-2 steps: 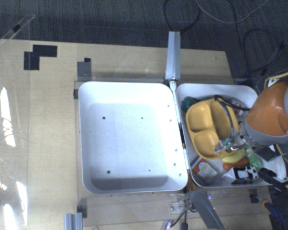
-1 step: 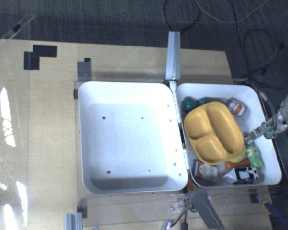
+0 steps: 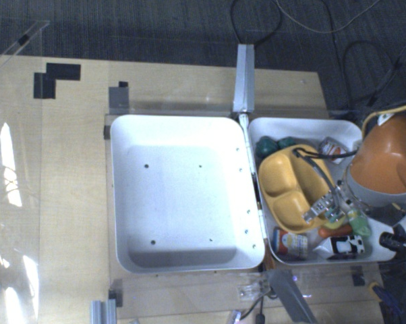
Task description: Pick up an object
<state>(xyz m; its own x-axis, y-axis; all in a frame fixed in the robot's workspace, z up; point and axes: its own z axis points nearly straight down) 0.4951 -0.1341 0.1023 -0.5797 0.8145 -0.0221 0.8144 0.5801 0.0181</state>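
The arm comes in from the right, its orange band (image 3: 386, 157) over the right bin (image 3: 304, 124). My gripper (image 3: 322, 210) hangs low over the near right part of a yellow two-compartment dish (image 3: 288, 181) that lies tilted in this bin. Dark cables run from the wrist across the dish. A dark green object (image 3: 266, 145) lies at the bin's far left corner. Along the near wall lie a small packet with red on it (image 3: 292, 241), an orange-red item (image 3: 334, 231), a green item (image 3: 359, 224) and a black-and-white item (image 3: 346, 246).
The left bin (image 3: 183, 193) sits beside the right one, parted by a thin rim. A metal post (image 3: 244, 79) stands behind the gap between the bins. Black cables (image 3: 311, 12) lie on the dark floor beyond the wooden bench (image 3: 48, 201).
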